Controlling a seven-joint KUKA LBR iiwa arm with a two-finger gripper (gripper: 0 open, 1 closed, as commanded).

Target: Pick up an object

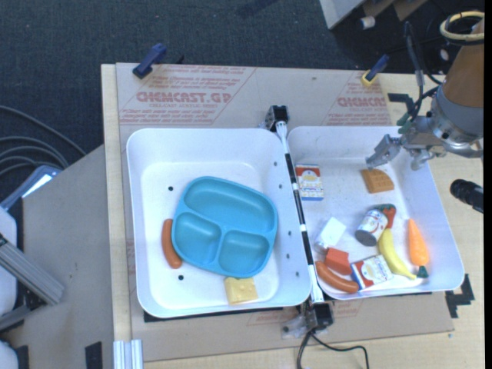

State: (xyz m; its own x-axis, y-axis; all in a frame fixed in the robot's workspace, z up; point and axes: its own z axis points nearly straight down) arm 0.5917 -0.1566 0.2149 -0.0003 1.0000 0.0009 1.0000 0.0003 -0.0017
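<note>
1. while the grey arm (461, 91) reaches in from the upper right of the frame, its jaws (384, 154) hang over the upper part of the right bin (347, 141), tips pointing toward the lower left.
2. how far the jaws stand apart cannot be told from this slant; nothing shows between them.
3. just below the tips lies a tan cracker-like piece (377, 180), flat on the bin floor and apart from the metal.
4. left of it, near the divider between the bins, sits a small red and white box (309, 181).
5. lower in the right bin lie a small can (372, 225) on its side, a white card (333, 230), a banana (394, 254), a carrot (417, 242), a sausage (336, 277) and a second red and white packet (372, 271), crowded together toward the lower right.
6. the left bin (146, 175) holds a blue divided plate (224, 226) in the middle, a second sausage (171, 244) touching its left rim, and a yellow cheese wedge (241, 290) just below it.
7. both bins rest on a brown board on the tabletop (200, 94).
</note>
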